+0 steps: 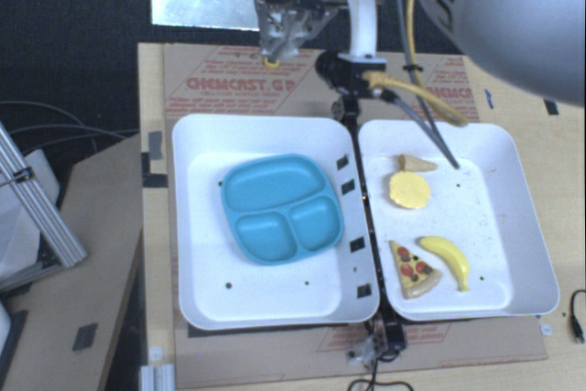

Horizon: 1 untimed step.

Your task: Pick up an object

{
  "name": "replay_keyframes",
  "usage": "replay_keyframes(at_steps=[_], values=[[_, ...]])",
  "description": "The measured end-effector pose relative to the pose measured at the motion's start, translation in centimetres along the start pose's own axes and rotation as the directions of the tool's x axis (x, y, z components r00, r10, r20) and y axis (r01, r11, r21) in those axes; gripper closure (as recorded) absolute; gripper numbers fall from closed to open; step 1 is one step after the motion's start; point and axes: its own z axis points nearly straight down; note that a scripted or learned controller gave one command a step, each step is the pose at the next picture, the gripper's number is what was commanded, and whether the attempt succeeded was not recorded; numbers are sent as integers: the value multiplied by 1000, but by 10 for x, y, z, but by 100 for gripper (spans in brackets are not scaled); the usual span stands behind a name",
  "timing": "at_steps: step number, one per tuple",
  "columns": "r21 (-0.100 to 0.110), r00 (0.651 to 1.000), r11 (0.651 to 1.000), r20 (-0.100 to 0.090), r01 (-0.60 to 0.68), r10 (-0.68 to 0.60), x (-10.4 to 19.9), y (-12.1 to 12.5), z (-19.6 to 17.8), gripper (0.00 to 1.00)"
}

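The loose pieces all lay in the right bin [526, 224]: a banana [447, 260] near the front, a pizza slice [413, 269] just beside it on the left, a round yellow disc [409, 190] further back, and a small tan wedge [417, 164] touching or nearly touching the disc's far edge. I judged the banana the likeliest pick; its long axis ran on a slant, from the middle of the bin toward the front right corner. The left bin [197, 224] held a blue divided plate [279, 207], lying flat near its centre.

The gripper [279, 46] hung beyond the far edge of the left bin, over the cardboard sheet [220, 78] under the bins, well apart from every object. Nothing sat between its fingers that I could make out, and whether they stood open or closed I could not tell at that angle.

So from where I sat, the banana lay toward the front and to the right of the gripper, across the divide between the bins. Any move to it would have had to cross that divide and turn the fingers square to the slanted fruit.
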Motion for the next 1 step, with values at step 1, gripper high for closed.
replay_keyframes(at_steps=[1], values=[[-2,1000,1000,1,-6,6,-28,24,26,100]])
